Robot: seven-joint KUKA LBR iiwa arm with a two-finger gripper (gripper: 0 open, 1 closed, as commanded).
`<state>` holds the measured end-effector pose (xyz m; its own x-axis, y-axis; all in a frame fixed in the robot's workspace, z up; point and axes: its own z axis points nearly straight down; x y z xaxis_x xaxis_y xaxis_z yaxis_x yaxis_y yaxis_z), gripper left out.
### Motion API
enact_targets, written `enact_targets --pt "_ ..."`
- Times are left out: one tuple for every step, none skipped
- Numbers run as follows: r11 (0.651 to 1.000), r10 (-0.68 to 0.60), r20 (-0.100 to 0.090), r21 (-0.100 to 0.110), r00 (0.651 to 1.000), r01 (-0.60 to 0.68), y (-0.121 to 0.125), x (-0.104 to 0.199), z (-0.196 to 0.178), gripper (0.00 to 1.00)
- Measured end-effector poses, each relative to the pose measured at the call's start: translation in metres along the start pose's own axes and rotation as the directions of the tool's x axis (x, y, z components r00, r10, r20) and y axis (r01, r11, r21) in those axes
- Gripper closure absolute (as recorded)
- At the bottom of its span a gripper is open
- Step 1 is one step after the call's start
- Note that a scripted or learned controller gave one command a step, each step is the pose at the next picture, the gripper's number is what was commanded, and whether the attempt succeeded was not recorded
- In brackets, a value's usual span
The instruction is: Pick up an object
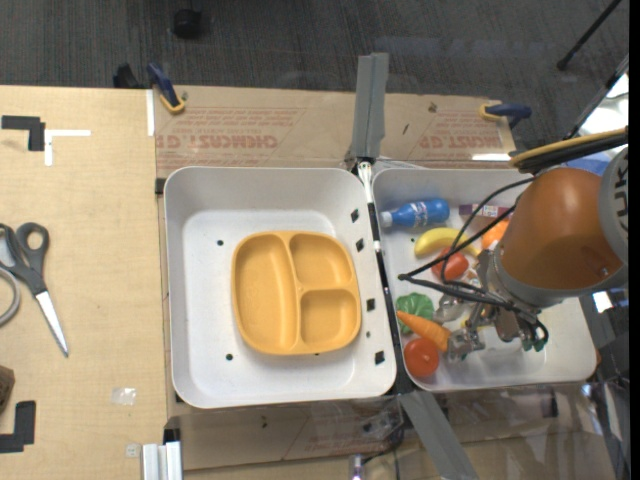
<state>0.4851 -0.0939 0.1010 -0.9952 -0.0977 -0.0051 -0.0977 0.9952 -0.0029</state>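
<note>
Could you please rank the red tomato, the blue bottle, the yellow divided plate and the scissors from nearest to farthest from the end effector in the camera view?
1. Red tomato, just left of the end effector in the right bin.
2. Blue bottle, at the back of the same bin.
3. Yellow divided plate, in the left bin.
4. Scissors, on the bench at the far left.

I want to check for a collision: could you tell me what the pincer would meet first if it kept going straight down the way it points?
Probably the floor of the right bin, beside the tomato. The pincer hangs just right of the tomato, though depth from this slanted view is hard to judge.
</note>
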Motion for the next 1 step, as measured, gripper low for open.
enact_targets --pt "0.952 0.307 -0.004 -0.001 0.952 -0.307 -0.0149 -0.0160 0.0092 1.00"
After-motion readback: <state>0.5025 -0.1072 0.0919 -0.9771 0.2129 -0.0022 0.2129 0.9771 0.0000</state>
